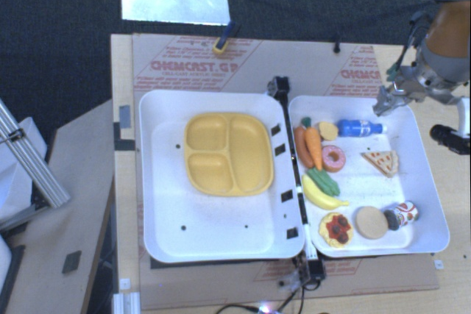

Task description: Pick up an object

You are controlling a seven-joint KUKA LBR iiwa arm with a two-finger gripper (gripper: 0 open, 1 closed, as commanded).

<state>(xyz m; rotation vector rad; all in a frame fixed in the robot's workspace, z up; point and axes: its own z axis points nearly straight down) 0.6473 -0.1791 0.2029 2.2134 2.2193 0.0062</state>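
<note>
- The arm (447, 40) reaches in from the right, and its gripper (385, 101) hangs over the top edge of the right bin (430, 180).
- I cannot tell how the gripper is set. Nothing sits in it.
- The task is to pick up any one thing, and all the small things lie in the right bin.
- The blue bottle (360, 129) lies on its side just below the gripper. It is the closest thing, so it looks like the easy one to try for.
- Beside the bottle's cap end sits a small yellow round piece (328, 131).
- Two carrots (308, 147) lie side by side near the left wall, and a pink donut (333, 158) touches them.
- A sandwich wedge (381, 162) lies alone on the right, with room all around it for a grab.
- Lower down, a green bean pod (321, 181) and a banana (321, 195) are close together, which could make a grab hard.
- At the bottom are a little pizza (337, 229), a tan round cookie (371, 222) and a small can (403, 215) on its side.
- The left bin (158, 180) holds a yellow tray (227, 154) with three parts. It lies flat in the middle, well apart from the gripper.
</note>
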